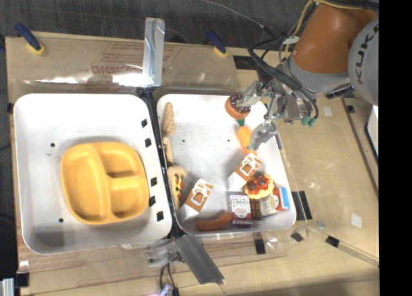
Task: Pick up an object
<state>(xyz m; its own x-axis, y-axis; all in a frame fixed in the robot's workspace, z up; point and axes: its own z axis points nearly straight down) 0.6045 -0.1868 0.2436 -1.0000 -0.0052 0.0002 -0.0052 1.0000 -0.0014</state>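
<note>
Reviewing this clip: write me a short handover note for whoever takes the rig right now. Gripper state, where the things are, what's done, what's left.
Gripper: low over the right bin, at its far right side, next to a small orange piece; nothing visibly held, finger state unclear.
Things: toy food crowds the right bin's near edge, including a small carton, a sausage and a cake; a doughnut sits by the far rim. The left bin holds a yellow divided tray.
Done: no pick visible.
Left: grasp one object and lift it.
</note>
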